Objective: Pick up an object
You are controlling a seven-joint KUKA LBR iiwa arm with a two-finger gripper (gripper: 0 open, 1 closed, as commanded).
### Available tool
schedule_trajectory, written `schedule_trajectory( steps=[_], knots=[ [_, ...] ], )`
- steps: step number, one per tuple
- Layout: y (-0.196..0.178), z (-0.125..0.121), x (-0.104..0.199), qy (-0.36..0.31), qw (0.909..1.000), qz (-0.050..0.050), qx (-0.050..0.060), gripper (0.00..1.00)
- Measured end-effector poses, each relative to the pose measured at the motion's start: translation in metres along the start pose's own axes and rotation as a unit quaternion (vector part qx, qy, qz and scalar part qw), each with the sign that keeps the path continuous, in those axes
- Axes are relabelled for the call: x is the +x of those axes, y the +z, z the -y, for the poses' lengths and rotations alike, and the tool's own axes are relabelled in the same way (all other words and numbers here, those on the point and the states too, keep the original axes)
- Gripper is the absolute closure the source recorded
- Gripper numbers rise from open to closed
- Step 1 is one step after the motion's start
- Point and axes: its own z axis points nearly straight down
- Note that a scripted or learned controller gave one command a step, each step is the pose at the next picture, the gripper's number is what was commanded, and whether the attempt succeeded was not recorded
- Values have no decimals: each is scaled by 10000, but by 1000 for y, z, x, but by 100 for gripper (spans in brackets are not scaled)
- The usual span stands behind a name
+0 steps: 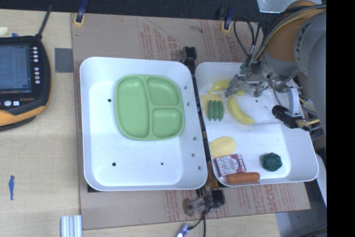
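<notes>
Camera view: pincer (239,87) hovers just above the banana (239,111); whether it is spread, I cannot tell.

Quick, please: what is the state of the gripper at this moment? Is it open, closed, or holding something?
Gripper: cannot be told; it is low over the right bin, above the banana.
</notes>
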Motion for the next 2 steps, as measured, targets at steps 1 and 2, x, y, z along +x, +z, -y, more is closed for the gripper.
schedule_trajectory(
  steps=[1,2],
  knots=[
    [0,-9,34,-5,10000,-2,-1,0],
    [0,-10,28,-1,10000,4,-5,0]
  ],
)
